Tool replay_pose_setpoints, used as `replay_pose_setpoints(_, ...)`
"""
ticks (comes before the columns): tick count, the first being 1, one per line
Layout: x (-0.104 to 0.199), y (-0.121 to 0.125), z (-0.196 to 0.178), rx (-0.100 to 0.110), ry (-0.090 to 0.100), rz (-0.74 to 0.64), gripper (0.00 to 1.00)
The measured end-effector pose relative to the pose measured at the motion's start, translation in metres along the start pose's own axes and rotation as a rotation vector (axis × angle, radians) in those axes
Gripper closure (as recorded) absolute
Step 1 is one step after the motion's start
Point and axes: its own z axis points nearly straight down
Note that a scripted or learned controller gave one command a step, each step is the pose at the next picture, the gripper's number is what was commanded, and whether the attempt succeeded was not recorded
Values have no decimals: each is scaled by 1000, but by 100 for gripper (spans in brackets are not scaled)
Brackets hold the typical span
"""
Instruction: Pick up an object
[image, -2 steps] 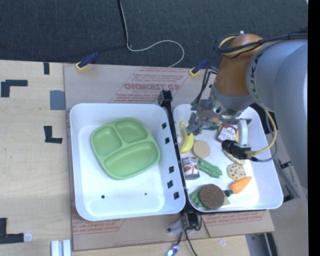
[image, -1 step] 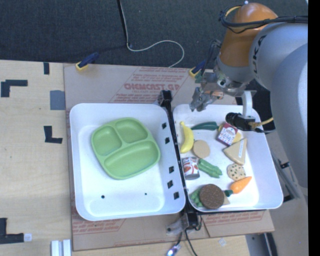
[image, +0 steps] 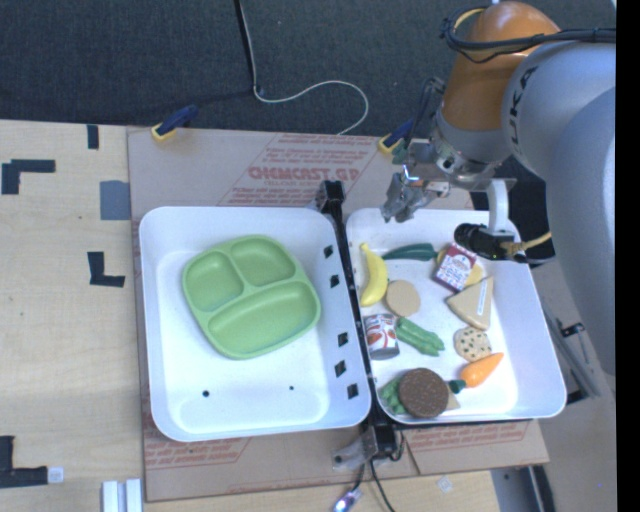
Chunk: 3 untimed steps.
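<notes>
My gripper (image: 400, 207) hangs above the far left corner of the right bin (image: 535, 345), with nothing between its fingers. Below and left of it lies a yellow banana (image: 373, 275), with a green pepper (image: 410, 252) beside it. Nearby sit a tan round cookie (image: 404, 298), a small red carton (image: 455, 267), a cheese wedge (image: 474, 302), a cracker (image: 470, 344), a carrot (image: 481, 369), a green pod (image: 418, 336), a small can (image: 381, 335) and a burger (image: 423, 392).
The left bin (image: 165, 330) holds a green divided plate (image: 250, 294). A black divider (image: 343, 290) runs between the bins. Cardboard lies under both bins, with a white cable (image: 300, 95) on the dark floor behind.
</notes>
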Motion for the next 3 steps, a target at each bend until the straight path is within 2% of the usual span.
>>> replay_pose_setpoints(3, 2, 1, -30, 1, -1, -4, 100)
